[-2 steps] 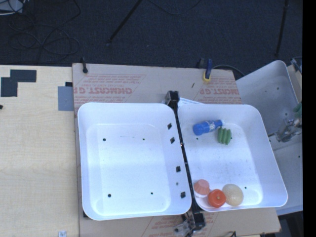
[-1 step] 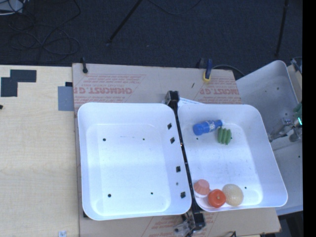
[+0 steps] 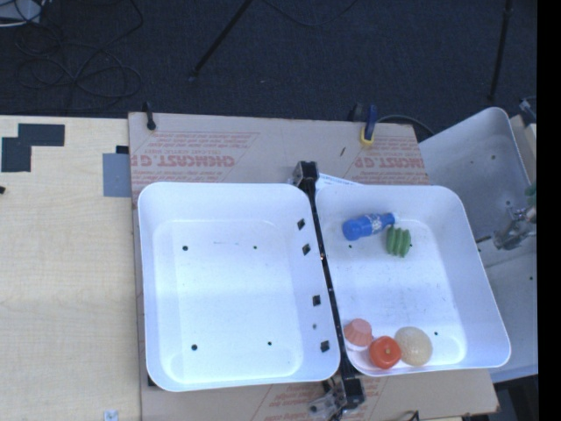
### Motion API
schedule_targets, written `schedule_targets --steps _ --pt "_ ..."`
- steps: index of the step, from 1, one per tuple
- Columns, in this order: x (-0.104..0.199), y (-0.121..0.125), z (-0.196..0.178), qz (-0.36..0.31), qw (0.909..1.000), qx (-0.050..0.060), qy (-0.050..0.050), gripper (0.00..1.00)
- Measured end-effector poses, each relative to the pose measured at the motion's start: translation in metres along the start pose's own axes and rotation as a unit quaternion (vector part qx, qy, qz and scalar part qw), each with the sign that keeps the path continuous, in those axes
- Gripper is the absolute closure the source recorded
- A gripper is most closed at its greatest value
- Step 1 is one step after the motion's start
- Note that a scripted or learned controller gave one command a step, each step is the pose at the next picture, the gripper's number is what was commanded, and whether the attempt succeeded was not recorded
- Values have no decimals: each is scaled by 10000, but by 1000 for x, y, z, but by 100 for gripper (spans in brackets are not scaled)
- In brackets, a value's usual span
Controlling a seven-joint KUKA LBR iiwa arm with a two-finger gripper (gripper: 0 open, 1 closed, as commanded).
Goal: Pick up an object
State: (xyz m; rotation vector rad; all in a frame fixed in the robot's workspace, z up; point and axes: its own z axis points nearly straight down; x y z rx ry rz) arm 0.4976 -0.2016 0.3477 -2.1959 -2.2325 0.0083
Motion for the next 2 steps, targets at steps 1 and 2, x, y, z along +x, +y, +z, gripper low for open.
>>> schedule_targets --steps 1,2 --pt "-12 -23 91 94 10000 -3 1 100" --pt "-12 -22 85 90 10000 -42 -12 0"
